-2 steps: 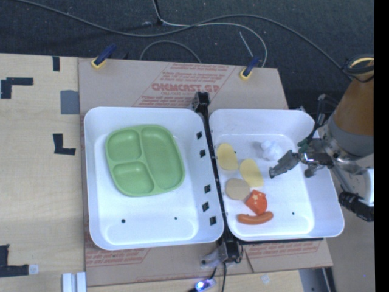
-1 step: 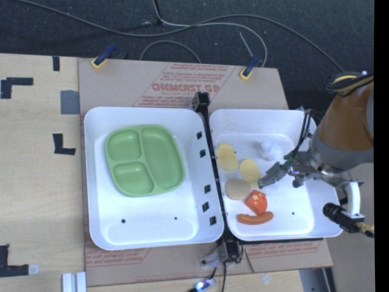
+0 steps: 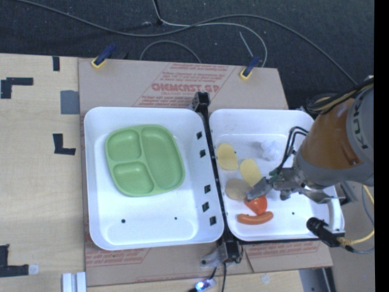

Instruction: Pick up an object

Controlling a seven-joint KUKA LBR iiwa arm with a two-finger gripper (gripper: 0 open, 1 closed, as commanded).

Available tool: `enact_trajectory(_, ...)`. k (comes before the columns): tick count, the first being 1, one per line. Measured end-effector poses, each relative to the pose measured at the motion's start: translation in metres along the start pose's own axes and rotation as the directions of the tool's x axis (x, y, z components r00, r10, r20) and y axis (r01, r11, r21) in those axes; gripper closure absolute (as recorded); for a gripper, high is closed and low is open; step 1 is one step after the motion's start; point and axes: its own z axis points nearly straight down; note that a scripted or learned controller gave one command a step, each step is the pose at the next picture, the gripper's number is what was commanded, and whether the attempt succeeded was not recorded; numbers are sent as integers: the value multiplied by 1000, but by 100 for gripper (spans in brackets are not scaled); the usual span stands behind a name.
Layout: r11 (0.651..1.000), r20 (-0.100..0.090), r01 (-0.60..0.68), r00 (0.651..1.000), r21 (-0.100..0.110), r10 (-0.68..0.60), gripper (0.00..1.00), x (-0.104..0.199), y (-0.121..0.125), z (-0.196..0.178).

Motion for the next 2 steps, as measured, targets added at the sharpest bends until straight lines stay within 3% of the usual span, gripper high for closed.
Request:
enact_trajectory(1, 1000, 1, 1, 1000, -4, -1, 100, 0, 1, -13)
enact_trajectory(2, 1000, 4, 0, 1000, -12, 0, 100, -10, 6, -68)
